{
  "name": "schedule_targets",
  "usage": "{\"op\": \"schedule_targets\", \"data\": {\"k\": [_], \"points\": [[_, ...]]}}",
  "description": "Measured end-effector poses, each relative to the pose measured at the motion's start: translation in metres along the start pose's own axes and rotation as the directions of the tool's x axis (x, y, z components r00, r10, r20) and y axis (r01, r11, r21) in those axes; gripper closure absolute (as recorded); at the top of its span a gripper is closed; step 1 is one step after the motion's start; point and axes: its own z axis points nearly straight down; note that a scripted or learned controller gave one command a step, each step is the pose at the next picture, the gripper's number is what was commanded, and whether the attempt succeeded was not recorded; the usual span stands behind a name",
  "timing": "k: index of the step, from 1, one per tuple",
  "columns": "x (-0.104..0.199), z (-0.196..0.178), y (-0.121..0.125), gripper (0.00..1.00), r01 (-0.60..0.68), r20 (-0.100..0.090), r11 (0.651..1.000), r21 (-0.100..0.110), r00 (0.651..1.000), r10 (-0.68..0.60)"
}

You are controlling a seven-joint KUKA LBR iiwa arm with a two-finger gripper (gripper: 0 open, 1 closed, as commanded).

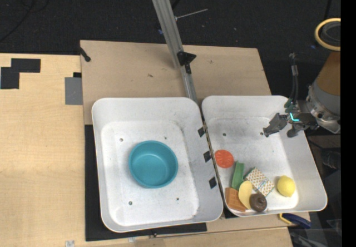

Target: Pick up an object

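From the camera view, fixed above the bench, two shallow white bins sat side by side on a pale wooden board. The left bin (111, 123) held a teal bowl (153, 163), upright, a little left of the bin's middle.

The right bin (245, 112) carried a cluster of small things along its near edge. An orange-red disc (224, 158) lay near the left wall, and just beside it a green stick (238, 174) stood at a slant. Next came a yellow wedge (245, 191) touching a dark brown doughnut (258, 202), with an orange-brown piece (233, 200) under them at the bin's rim. A patterned, checkered block (260, 181) rested just right of the wedge, and a yellow lemon-like ball (286, 186) lay apart toward the right wall.

The arm reached in from the right, and its gripper (283, 124) hovered over the upper right part of the right bin, near the right wall. Its dark fingers (273, 127) stood apart, with nothing between them. Every thing in the cluster lay well apart from the fingers, toward the near edge; the lemon-like ball and the checkered block were the nearest of them. The bin floor directly beneath the fingers was bare white.
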Motion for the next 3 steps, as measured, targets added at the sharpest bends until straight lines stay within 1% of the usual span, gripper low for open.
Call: {"op": "schedule_targets", "data": {"k": [1,2,3], "points": [[0.0,0.0,0.0,0.0,0.0,0.0,1.0,0.0,1.0,0.0],[0.004,0.044,0.003,0.0,0.001,-0.001,1.0,0.003,1.0,-0.001],[0.011,0.104,-0.001,0.0,0.0,-0.001,1.0,0.005,1.0,0.0]]}}
